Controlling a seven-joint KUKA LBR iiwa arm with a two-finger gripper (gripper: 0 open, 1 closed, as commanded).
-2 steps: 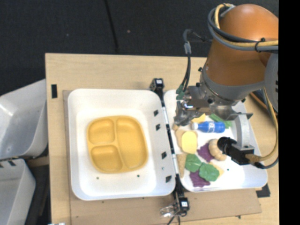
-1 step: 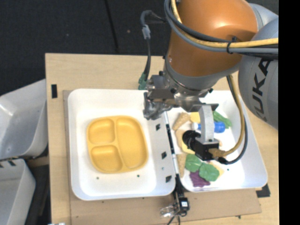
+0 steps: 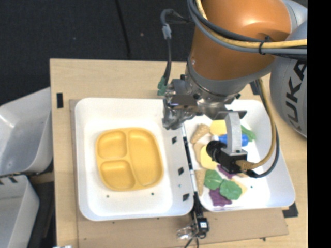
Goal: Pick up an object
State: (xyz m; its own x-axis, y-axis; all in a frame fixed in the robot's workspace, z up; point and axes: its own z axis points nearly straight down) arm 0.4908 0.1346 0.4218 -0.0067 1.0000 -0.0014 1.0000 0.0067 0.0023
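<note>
1. Arm [image 3: 238, 30]: grey, with a broad orange band. It rose above the gripper [image 3: 172, 119] and to its view-right. The grey housing at the right edge carried the letters "UK", turned sideways; the rest of the word was cut off.
2. Bench [image 3: 64, 79]: pale wood, spread beneath the gripper on every side.
3. Left bin [image 3: 85, 138] and right bin [image 3: 276, 182]: both shallow and white, set side by side. The gripper hung over the seam between them, near their far ends.
4. Yellow tray [image 3: 129, 157]: three compartments, lying flat in the left bin, view-left of the gripper and nearer the camera, apart from it.
5. Gripper: metal body pointed down at the dividing rims. Its tip was dark and blurred against the rim, so I could not tell whether it was wide or narrow, nor whether it held anything.
6. Task objects: all lay in the right bin, view-right of the gripper and nearer the camera.
   - Yellow piece [image 3: 207, 159]: flat, in the middle of the cluster.
   - Purple piece [image 3: 230, 190]: farthest from the gripper, touching the green piece [image 3: 212, 179].
   - Tan piece [image 3: 200, 133]: nearest the gripper, just beside it to view-right.
   - Blue piece [image 3: 224, 138]: beyond the tan piece, partly hidden by the robot's own hardware.
   - Second green piece [image 3: 249, 135]: farther view-right again.
</note>
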